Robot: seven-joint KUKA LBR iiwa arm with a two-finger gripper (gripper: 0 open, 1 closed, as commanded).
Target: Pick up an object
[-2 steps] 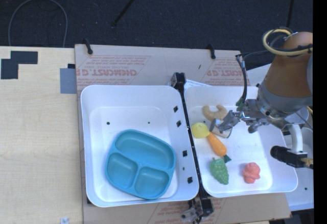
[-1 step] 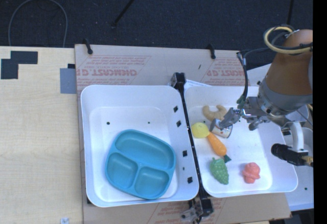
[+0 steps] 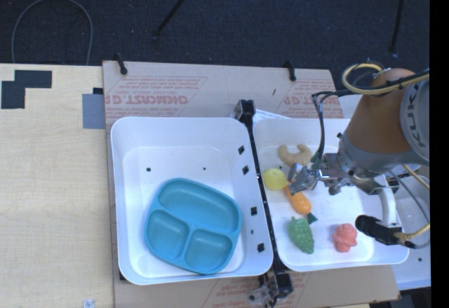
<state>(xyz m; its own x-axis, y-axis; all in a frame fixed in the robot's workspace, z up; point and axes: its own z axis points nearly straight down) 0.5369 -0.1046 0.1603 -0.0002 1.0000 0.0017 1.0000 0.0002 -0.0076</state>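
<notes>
My fingers (image 3: pixel 300 180) are spread, metal tips pointing toward the divider between the two bins, and nothing sits between them yet. They hover low over the right bin (image 3: pixel 330 261), close to its inner wall. Just under and beside the tips lie three candidates: a yellow lemon-like piece (image 3: pixel 274 179) against the inner wall, an orange carrot (image 3: pixel 299 202) angled toward the bin's near edge, and a beige curved piece (image 3: pixel 295 154) toward the far edge.

The carrot looks like the best choice — long and narrow, so I would want to turn my tips across its short width and not along its length, then come straight down so both pads land on its flanks together. The lemon touches or nearly touches it; I cannot tell which, so I should close slowly and avoid nudging one into the other.

Farther out, near the bin's near edge, a green bumpy toy (image 3: pixel 301 235) and a pink one (image 3: pixel 344 237) lie well apart from my tips — easier, less crowded targets if this try slips. The left bin (image 3: pixel 130 135) carries a blue divided plate (image 3: pixel 191 225).
</notes>
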